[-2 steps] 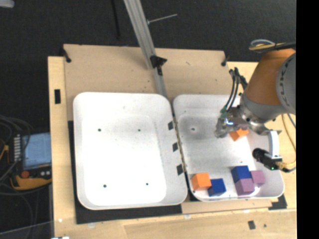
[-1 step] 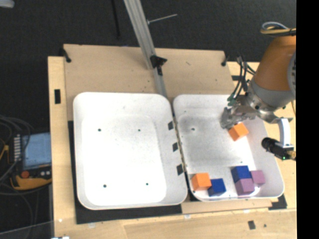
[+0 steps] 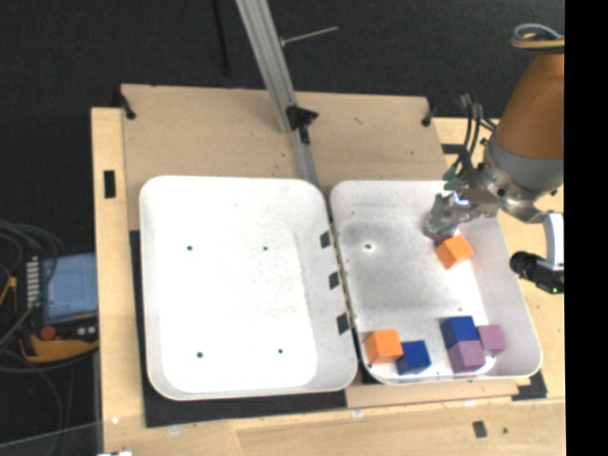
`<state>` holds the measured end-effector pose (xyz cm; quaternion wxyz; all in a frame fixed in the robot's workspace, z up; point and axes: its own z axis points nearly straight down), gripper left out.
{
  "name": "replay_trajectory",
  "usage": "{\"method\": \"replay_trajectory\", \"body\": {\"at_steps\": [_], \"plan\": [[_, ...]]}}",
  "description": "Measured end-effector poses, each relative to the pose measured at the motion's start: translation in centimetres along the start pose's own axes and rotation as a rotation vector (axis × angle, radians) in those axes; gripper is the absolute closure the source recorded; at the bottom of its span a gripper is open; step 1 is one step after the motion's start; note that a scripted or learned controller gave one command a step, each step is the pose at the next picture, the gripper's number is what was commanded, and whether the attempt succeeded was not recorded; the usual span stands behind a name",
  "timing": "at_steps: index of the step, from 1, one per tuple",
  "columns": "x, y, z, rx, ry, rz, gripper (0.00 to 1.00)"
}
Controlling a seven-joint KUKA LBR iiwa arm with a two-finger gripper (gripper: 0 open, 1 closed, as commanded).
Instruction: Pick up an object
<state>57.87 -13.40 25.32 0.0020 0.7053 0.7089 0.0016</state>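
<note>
Our jaws (image 3: 446, 224) sit just above an orange cube (image 3: 455, 251) in the right bin (image 3: 399, 207); we cannot tell whether they are parted or closed. The cube looks light, stiff and flat-sided, so we judge opposite faces the best hold. Other cubes cluster along the bin's near edge. The bins rest on a wooden desk (image 3: 218, 131) over dark floor

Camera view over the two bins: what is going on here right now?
A grey and orange robot arm reaches in from the right over the right bin. Its gripper hangs just above an orange block, which looks tilted; whether it is gripped cannot be told. Near the bin's front edge lie another orange block, two blue blocks and two purple ones.
</note>
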Motion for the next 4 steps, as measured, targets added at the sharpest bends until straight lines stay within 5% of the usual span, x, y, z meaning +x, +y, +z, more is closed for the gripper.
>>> {"method": "replay_trajectory", "body": {"at_steps": [4], "plan": [[22.4, -0.2, 0.2, 0.007, 0.001, -0.002, 1.0]]}}
